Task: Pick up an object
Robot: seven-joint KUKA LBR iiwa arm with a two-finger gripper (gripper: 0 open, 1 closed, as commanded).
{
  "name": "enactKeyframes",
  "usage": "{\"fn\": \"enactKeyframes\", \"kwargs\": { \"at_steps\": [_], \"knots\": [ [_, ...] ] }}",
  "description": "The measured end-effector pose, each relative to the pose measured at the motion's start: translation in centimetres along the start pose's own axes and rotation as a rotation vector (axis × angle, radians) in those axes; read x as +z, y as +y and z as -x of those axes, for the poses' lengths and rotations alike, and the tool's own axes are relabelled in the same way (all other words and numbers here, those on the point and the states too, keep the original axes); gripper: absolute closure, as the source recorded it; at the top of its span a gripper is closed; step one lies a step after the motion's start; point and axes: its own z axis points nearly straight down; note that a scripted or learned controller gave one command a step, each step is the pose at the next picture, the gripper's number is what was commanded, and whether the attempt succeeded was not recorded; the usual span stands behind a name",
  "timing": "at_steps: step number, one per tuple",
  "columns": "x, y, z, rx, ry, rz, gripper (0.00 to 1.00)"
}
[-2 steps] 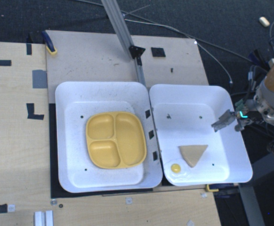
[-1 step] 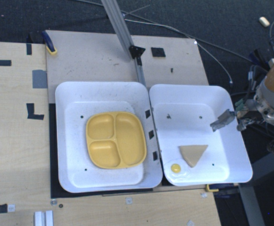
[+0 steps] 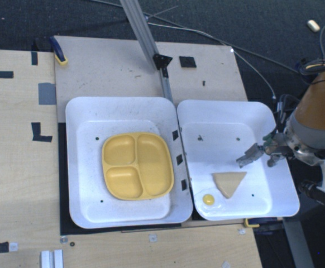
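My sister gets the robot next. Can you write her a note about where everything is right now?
Gripper: over the right bin, above its floor, holding nothing visible.
Right bin: tan wedge near the front, small yellow round piece at the front left corner.
Left bin: yellow divided plate in the middle.
Done: nothing picked up yet.
Left: grab one object, probably the wedge, which lies closest.

A single fixed camera looks down from above the bench [image 3: 123, 66] at a slant, far enough back to take in both white bins whole: the left bin [image 3: 81, 149] and the right bin [image 3: 263, 202] sit side by side across the middle of the frame. Dark floor fills the top. The arm [image 3: 313, 110] enters from the right edge, cut off there, so its upper part is probably beyond the frame.
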Motion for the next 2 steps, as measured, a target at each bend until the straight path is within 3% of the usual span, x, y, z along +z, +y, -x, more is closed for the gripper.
{"fn": "enactKeyframes", "kwargs": {
  "at_steps": [2],
  "knots": [
    [11.0, 0.0, 0.0, 0.001, -0.004, 0.009, 0.0]
  ]
}}
